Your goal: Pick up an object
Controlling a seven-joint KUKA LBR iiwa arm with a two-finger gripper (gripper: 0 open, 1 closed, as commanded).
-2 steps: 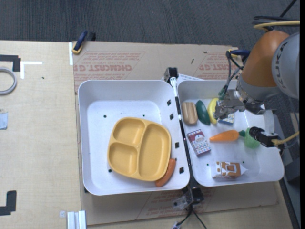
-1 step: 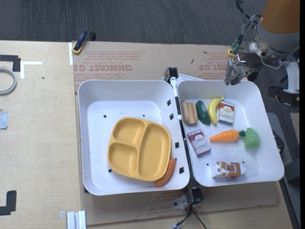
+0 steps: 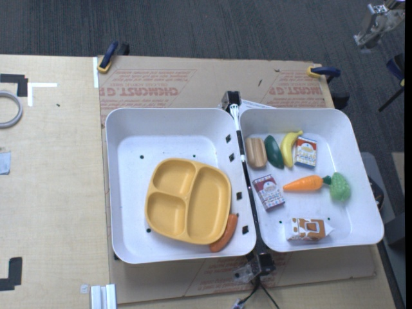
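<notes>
The right bin (image 3: 360, 166) holds a hot dog bun (image 3: 256, 152), a dark green vegetable (image 3: 274, 151), a banana (image 3: 290, 145) and a small white carton (image 3: 306, 152) in a row at the back. Below them lie a red-labelled box (image 3: 268, 192), a carrot (image 3: 302, 184) with a green leafy top (image 3: 339, 187), and a brown-and-white carton (image 3: 308, 229) near the front wall. In the left bin (image 3: 122, 172) a yellow divided plate (image 3: 190, 201) lies flat, with an orange sausage (image 3: 224, 234) against its lower right edge. My gripper (image 3: 380, 19) hangs at the top right corner, far above and beyond the bins.
Both bins rest on a cardboard sheet (image 3: 167, 85) held by blue clamps (image 3: 109, 55) at its back corners. A tape ring (image 3: 8, 108) lies on the wooden bench at far left. Dark floor lies behind and to the right.
</notes>
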